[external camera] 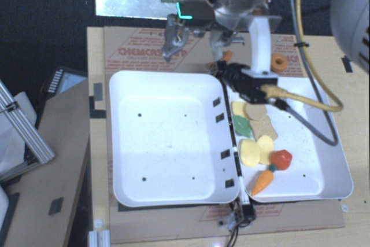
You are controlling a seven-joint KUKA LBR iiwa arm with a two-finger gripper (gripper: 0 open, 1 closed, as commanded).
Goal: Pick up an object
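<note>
My gripper [173,43] hangs high over the bench's far edge, beyond the far rim of the shallow white left bin [124,124]; I can't tell from here what state it's in. The pickable stuff sits in the shallow white right bin [332,176], toward the viewer and to the right of me: small orange plastic carrot [261,181], round red plastic tomato [281,159], pale yellow toy pieces [254,150], flat green leaf-shaped piece [241,125]. The carrot's long axis runs diagonally, tip toward the near rim, so I judge I need to cross the divider first.

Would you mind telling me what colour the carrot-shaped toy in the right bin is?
The carrot is orange with a dark green top, clearest in the camera view.
</note>
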